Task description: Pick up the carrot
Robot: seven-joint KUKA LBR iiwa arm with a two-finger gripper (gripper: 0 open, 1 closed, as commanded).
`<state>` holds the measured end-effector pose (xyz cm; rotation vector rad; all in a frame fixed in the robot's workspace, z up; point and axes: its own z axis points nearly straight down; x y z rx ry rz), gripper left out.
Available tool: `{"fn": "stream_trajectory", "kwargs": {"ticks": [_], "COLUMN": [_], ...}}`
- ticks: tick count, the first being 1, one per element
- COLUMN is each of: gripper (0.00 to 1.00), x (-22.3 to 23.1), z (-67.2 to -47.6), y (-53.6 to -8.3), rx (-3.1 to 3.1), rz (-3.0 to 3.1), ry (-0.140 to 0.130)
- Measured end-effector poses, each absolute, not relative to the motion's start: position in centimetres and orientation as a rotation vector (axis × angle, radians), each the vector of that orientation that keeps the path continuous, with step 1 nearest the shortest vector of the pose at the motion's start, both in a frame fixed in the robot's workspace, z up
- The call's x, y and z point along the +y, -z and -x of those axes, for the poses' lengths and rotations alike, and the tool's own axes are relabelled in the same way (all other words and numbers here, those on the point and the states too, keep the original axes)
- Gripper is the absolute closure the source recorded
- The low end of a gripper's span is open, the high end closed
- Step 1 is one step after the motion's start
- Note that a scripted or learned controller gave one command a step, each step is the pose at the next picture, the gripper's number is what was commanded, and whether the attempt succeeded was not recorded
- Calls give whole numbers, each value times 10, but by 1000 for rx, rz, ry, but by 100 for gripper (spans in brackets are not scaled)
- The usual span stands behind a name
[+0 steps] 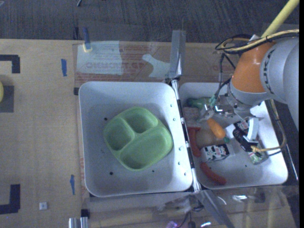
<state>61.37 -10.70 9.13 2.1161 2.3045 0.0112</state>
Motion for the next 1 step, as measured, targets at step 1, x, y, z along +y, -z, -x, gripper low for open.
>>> {"fn": "stream_trajectory", "kwargs": {"ticks": [1], "gripper": [0], "x": [-101], "z": [-581], "y": [-85], "rx": [2173], "rz": [-2267], "ry": [-2]}}
